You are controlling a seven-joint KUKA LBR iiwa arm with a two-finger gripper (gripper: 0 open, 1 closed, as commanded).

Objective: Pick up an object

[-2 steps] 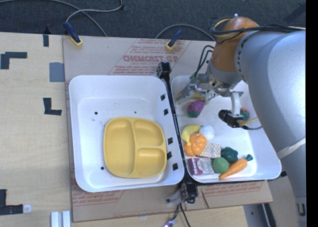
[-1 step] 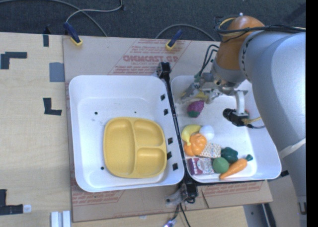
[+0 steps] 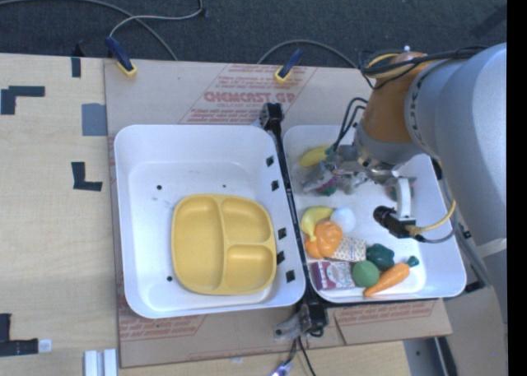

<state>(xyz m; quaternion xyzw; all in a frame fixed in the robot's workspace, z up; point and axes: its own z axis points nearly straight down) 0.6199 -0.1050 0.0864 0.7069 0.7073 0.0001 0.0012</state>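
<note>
Landmark: the black divider (image 3: pixel 282 193) where the two shallow white bins meet.
Left bin (image 3: pixel 136 201): a yellow three-compartment plastic tray (image 3: pixel 222 243) is seen lying flat, left of the divider.
Right bin (image 3: pixel 440 271): just right of the divider, a yellow banana-shaped toy (image 3: pixel 314 155) is seen at the far end; nearer the camera an orange round toy (image 3: pixel 326 239), a green round toy (image 3: pixel 365 273) and an orange toy carrot (image 3: pixel 387 278) are clustered.
Gripper (image 3: pixel 329 175): lowered right of the divider, just beside the banana-shaped toy; whether it is open or closed cannot be told.

My gripper (image 3: pixel 323 175) blurs against the bin clutter, fingers indistinct; my arm (image 3: pixel 469 119) runs off the right edge.
</note>
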